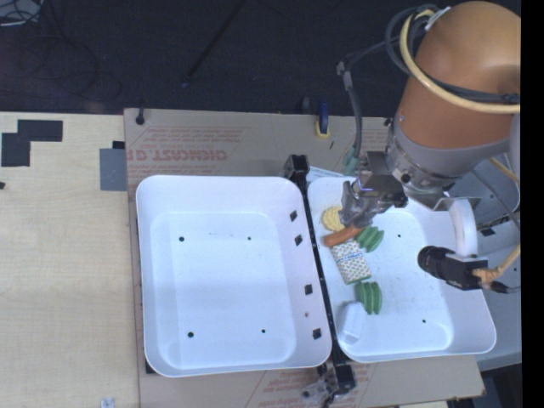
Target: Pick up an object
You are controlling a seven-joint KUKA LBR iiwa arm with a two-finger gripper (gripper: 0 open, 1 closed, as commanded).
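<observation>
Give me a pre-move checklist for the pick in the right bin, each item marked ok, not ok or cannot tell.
1. Pincer is over the right bin, above the cluster of objects: ok.
2. Something is between its tips: cannot tell; the wrist hides them.
3. Target is separate from its neighbours: not ok; the orange piece, yellow piece and upper green piece lie crowded together.
4. Easier targets exist: ok; the lower green piece and the white cup lie apart from the cluster.
5. Checkered block lies flat on the bin floor: ok.
</observation>
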